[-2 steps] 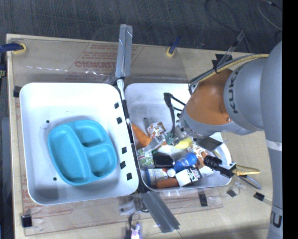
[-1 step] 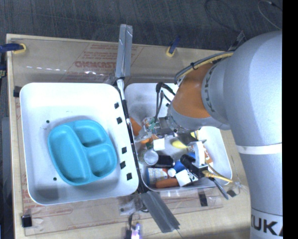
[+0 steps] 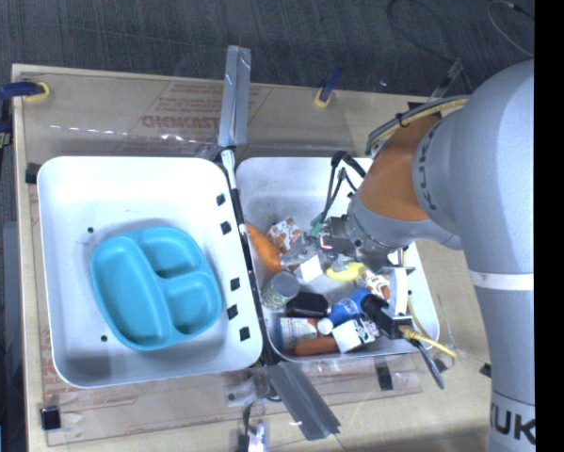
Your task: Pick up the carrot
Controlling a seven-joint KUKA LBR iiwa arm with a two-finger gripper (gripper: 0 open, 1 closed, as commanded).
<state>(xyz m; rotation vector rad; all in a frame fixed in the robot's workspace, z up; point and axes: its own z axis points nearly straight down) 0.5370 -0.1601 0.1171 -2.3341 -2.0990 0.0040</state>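
The right bin (image 3: 263, 182) has bare floor in its far half, giving open access from above. Its near half is crowded: the carrot (image 3: 263, 246) lies against the left wall, hemmed by a crumpled wrapper (image 3: 286, 233), a grey cup (image 3: 281, 288) and bottles (image 3: 352, 328). The arm (image 3: 404, 191) overhangs the right side.

Grey arm (image 3: 493, 186) enters from the right, bent downward at the wrist. Orange band (image 3: 394, 182) sits above the wrist. Gripper (image 3: 333, 243) is lowered and pointing left; finger position cannot be determined.
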